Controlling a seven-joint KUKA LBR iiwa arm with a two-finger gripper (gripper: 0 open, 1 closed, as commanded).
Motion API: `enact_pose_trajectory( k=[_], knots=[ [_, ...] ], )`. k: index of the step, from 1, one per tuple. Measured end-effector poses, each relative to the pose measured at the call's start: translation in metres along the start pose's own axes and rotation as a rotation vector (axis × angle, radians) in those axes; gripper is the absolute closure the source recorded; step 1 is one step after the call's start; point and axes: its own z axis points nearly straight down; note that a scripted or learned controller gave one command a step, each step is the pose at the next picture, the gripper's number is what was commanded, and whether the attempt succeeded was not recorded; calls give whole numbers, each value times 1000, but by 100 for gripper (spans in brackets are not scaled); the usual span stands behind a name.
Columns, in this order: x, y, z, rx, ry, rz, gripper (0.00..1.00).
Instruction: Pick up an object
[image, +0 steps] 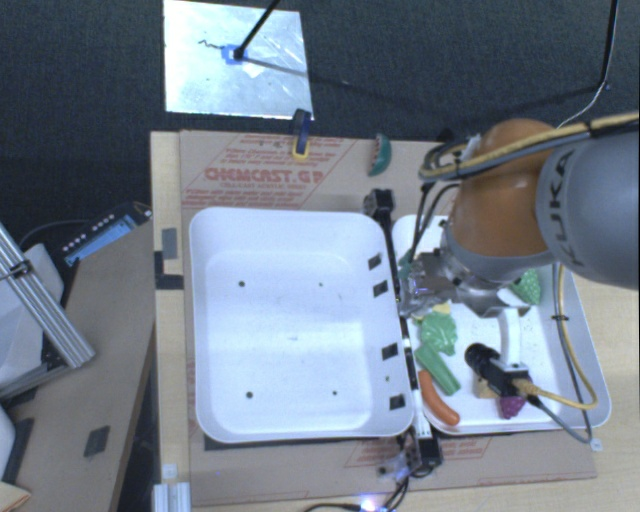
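Now over the right bin, with no grasp to be seen

Camera view: I see the grey arm with its orange band (510, 190) reaching in from the right. Its gripper (428, 285) hangs over the shallow white right bin (588, 372), on the side that adjoins the shallow white left bin (290, 330). Whether the gripper is spread or pressed together I cannot tell, because the wrist hides it from this angle. I see nothing pinched in it.

Everything I could pick lies in the right bin. Just below the gripper in the view is a pale green leafy plastic toy (437, 330); I cannot say whether the two touch. A darker green stalk-shaped toy (438, 366) lies against the leafy one. Beyond it, an orange-red sausage-shaped toy (441, 402) sits near the bin's lower left corner. A small purple toy (512, 407) lies apart from these by the lower rim. Another bright green piece (528, 288) shows past the arm on the far right.

I judge this to be the approach step, with the tool placed over a target and the grasp not yet made. The leafy toy looks the likeliest choice, being nearest. The next move calls for centring on it, a straight descent, a firm close and a clean lift. The shared wall is close and the stalk crowds the leafy toy, so I would watch for a snag or a double catch.
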Motion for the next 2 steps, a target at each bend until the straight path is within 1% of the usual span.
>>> enact_pose_trajectory(
  k=[1, 2],
  knots=[
    [28, 33, 27, -11, -2, 5, 100],
    [68, 66, 27, -14, -2, 3, 100]
  ],
)
